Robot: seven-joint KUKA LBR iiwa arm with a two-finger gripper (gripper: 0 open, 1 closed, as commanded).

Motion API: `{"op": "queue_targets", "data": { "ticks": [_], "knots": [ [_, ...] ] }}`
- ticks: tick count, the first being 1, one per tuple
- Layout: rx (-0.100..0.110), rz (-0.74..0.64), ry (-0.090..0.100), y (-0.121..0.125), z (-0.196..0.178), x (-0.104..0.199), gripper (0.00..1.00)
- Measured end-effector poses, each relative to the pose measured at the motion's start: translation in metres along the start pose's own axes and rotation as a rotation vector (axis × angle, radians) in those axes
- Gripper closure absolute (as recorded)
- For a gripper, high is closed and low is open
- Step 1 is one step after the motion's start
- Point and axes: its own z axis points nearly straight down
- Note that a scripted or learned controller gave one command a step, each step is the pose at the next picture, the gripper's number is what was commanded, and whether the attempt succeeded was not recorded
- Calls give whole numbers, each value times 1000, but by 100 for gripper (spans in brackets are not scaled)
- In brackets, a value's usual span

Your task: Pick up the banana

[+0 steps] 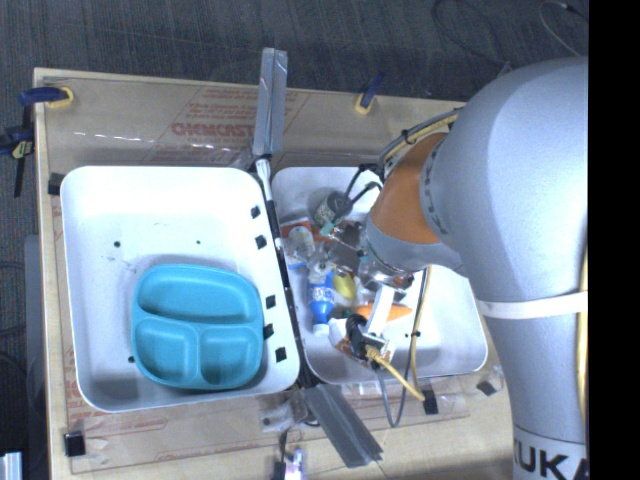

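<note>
The banana (345, 287) shows as a small yellow patch in the right bin (455, 343), mostly covered by the wrist. My gripper (338, 264) is down among the clutter in that bin's left half, right above and touching or nearly touching the banana. The arm hides most of the fruit, so I cannot tell whether anything is held.
A blue and white tube-like item (320, 306) lies just left of the banana and an orange item (397, 311) just right of it. Small metallic and red pieces (300, 236) sit near the divider. The left bin (110, 218) holds a blue divided tray (200, 325).
</note>
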Motion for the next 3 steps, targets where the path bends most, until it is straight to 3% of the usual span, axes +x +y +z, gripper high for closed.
{"op": "queue_targets", "data": {
  "ticks": [1, 2, 3],
  "knots": [
    [-10, 98, -3, 5, -3, -49, 0],
    [12, 45, -10, 42, 7, -67, 0],
    [18, 34, -10, 40, -2, -64, 100]
  ]
}}
